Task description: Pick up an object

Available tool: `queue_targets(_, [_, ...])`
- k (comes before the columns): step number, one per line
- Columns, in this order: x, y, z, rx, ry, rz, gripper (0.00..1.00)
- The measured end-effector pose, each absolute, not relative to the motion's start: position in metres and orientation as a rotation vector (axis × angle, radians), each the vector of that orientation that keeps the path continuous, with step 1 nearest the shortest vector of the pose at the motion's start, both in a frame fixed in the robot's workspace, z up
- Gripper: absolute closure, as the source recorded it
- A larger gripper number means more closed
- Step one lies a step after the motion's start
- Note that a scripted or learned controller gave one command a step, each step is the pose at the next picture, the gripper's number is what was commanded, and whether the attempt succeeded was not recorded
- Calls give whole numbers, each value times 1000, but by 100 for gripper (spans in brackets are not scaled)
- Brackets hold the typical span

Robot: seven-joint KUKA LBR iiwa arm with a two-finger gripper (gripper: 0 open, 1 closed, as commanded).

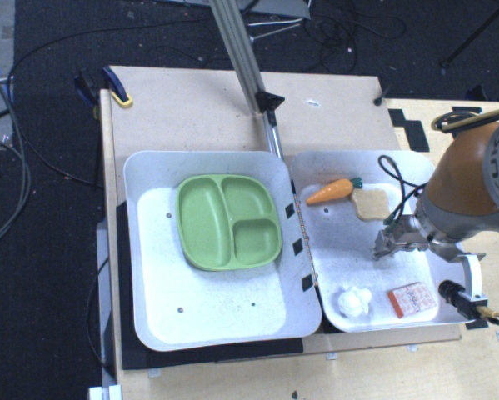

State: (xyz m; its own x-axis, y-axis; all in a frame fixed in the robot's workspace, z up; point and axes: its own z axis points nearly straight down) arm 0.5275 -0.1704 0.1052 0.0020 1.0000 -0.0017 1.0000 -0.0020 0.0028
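In the right bin [341,240] lie an orange carrot [329,192] with a green tip, a tan slice of bread [371,203], a white lumpy object [354,301] and a red-and-white packet [412,298]. My gripper [388,245] hangs low over the bin's floor at its right side, just below the bread and above the packet, touching neither as far as I can see. Nothing shows between its tips. The orange-banded arm [470,173] reaches in from the right.
The left bin [149,298] holds a green divided plate [229,221]. A grey metal pole [241,48] slants down from the top to the seam between the bins. A black cable [396,177] loops by the wrist.
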Motion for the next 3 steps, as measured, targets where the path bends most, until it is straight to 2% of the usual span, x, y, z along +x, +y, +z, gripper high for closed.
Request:
queue_targets(1, [538, -175, 158, 2215, 2220, 4, 100])
queue_targets(3, [543, -163, 252, 2213, 2221, 4, 100])
